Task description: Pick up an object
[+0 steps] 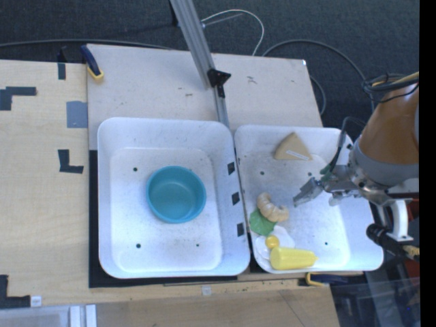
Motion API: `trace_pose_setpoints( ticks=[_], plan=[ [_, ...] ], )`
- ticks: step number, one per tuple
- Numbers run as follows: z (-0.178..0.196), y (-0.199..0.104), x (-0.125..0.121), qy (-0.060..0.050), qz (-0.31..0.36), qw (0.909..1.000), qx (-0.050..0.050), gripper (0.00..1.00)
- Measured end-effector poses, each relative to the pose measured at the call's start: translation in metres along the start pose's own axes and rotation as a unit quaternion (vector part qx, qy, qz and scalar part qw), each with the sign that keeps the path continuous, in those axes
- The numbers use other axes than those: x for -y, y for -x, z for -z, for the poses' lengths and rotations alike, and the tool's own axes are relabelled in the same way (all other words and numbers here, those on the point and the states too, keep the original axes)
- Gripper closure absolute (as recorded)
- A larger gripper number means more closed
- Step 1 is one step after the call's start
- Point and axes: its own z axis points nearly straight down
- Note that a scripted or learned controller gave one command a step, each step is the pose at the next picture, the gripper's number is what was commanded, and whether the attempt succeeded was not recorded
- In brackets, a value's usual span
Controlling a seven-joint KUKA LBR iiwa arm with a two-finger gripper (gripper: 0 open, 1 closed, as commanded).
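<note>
My gripper (pixel 308 190) hangs over the middle of the right bin (pixel 354 244), fingers pointing left, with nothing visible between them. A tan wedge-shaped piece (pixel 293 148) lies at the bin's back, above and left of the gripper. A beige croissant-like piece (pixel 272 208) rests on a green leaf (pixel 259 223) to the gripper's lower left. A yellow bottle-like object (pixel 291 256) lies at the bin's front edge on a white disc (pixel 284 240).
The left bin (pixel 122 182) holds a teal bowl (pixel 176 194). A grey metal pole (pixel 196 36) slants across the back, ending between the bins. Cables loop on the dark floor behind. The arm's orange band (pixel 392 131) is at the right.
</note>
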Motion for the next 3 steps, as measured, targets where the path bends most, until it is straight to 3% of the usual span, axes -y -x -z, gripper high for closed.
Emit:
trace_pose_setpoints(
  ticks=[1, 3],
  plan=[
    [0.0, 0.0, 0.0, 0.0, 0.0, 1.0, 0.0, 0.0],
    [-0.095, 0.009, 0.002, -0.003, -0.001, 1.0, 0.0, 0.0]
  ],
)
